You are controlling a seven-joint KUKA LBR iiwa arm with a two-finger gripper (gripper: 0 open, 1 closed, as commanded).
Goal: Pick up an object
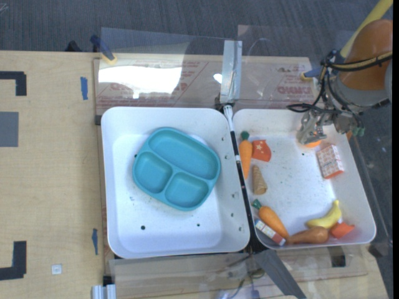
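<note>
The gripper (310, 131) hangs over the right bin's (368, 217) far corner, directly above a small orange piece (311, 144); a packet (330, 161) lies just beside, toward the bin's near edge.

Grey arm (361, 73) with orange band, black cables, metallic wrist.

The right bin (293, 179) lies open at its middle, with toys crowding its left wall and near corner.
</note>
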